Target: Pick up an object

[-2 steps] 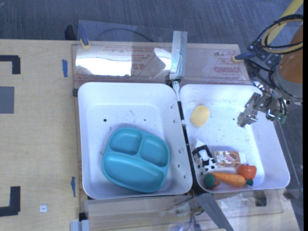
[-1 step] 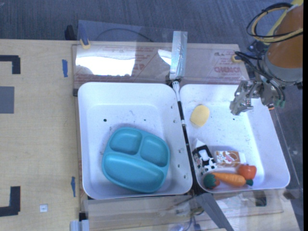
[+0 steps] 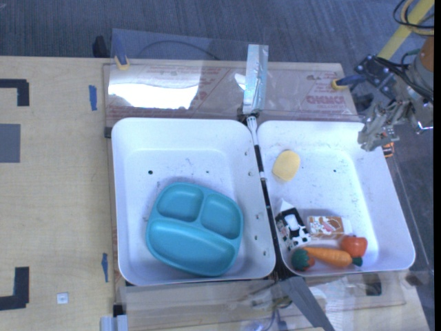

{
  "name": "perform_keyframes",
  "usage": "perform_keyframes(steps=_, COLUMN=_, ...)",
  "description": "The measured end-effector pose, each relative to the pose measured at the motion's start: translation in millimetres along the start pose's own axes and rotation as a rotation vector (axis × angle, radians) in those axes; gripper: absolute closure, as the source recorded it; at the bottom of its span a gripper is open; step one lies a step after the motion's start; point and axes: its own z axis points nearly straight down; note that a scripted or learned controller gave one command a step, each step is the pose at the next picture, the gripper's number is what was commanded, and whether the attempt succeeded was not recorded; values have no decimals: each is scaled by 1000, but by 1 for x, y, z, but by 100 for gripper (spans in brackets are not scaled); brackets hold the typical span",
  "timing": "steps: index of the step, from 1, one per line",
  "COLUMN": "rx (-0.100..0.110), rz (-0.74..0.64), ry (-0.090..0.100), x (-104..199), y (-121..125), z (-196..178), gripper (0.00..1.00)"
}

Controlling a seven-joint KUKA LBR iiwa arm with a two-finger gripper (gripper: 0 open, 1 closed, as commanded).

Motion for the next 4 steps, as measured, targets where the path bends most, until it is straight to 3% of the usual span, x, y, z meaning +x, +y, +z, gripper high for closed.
perform_keyframes(steps=1, rx=-5, rz=-339, ry=5, x=11, y=67, z=-32, gripper=100)
perform_keyframes(steps=2, rx=-10, rz=-656, ry=11, x=48, y=-21, z=60, gripper=100)
perform_keyframes(steps=3, rx=-12, rz=-1237, ry=6, x=79, y=-9, z=48, gripper=100)
perform_keyframes(steps=4, rx=-12, rz=-1336, ry=3, x=75, y=67, z=32, gripper=100)
